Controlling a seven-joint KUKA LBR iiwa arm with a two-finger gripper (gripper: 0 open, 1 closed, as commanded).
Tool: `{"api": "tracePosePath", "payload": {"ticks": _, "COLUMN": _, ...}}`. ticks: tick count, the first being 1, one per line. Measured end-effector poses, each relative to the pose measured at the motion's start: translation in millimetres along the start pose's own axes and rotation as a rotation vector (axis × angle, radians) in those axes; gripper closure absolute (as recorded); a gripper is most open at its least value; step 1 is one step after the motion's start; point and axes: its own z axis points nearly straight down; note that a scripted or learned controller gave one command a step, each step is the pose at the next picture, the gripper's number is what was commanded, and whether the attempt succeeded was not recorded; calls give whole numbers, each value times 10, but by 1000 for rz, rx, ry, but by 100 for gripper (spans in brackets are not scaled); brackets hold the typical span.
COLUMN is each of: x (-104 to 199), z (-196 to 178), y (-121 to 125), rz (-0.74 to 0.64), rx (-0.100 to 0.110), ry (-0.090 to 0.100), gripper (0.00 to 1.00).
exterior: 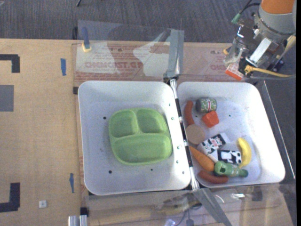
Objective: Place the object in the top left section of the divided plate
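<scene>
The tool (233,62) hangs at the upper right, above the bench beyond the far rim of the right bin (270,126); whether it is open or closed cannot be told. Below it in that bin lie a small can (205,104), a red block (210,119), sausages, a carrot (202,158), a banana (244,150) and a green bottle (230,169). The green divided plate (139,136) sits well apart in the left bin (94,126), its top left section (123,124) bare.

A robotics lab: taped plywood bench (37,126), carpet floor (141,4), two white bins (94,98).
</scene>
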Motion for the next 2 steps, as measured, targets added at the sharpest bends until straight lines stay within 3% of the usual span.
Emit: {"api": "tracePosePath", "payload": {"ticks": 2, "x": 24, "z": -140, "y": -8, "rz": -6, "rx": 6, "ry": -8, "gripper": 100}}
